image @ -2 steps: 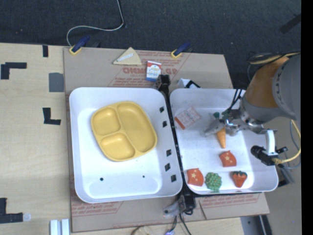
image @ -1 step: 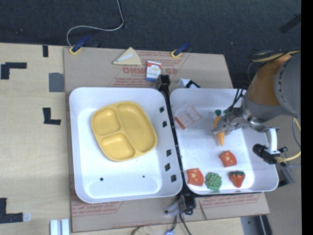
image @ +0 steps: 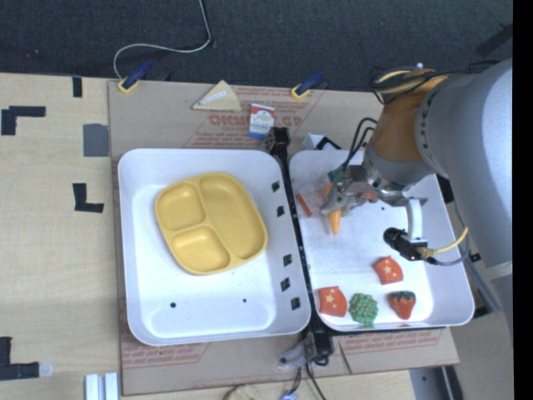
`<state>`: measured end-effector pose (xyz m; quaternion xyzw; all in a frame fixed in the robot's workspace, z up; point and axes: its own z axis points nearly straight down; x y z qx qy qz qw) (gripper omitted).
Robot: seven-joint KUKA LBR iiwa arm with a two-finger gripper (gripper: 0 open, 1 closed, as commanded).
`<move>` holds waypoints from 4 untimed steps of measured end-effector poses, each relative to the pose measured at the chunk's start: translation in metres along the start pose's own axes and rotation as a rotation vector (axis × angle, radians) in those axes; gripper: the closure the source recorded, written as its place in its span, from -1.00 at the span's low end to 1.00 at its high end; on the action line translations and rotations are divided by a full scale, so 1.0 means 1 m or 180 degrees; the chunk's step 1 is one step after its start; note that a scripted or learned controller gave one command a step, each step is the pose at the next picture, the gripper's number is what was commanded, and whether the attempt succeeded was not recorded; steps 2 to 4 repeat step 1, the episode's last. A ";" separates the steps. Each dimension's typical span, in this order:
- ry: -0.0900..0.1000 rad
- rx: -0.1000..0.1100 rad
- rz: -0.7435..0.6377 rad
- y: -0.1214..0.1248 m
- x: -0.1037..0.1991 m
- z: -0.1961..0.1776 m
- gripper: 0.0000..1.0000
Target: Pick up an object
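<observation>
The big grey arm (image: 479, 140) was cut off by the right edge. Its wrist covered part of the right white bin (image: 350, 261), so the two-finger gripper (image: 340, 197) was too blurred to read. The small orange carrot-like piece (image: 335, 221) under it was half hidden.

One fixed camera, mounted above the bench (image: 50, 223), looking down at a slant so the far edge and dark floor beyond sit at the top of frame. Set at middling height: both bins fit whole, left bin (image: 141, 307) and right bin (image: 450, 307) side by side in the centre, with bench margin showing at the left and bottom. The arm (image: 450, 132) comes in from the right edge, looming large because it stands nearer the lens.
</observation>
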<state>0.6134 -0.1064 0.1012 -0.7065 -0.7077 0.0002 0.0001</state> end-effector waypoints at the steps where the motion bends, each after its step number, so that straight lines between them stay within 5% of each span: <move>1: 0.0002 -0.0006 -0.0002 -0.029 0.041 -0.084 1.00; 4: 0.0002 -0.0006 -0.0002 -0.029 0.041 -0.084 1.00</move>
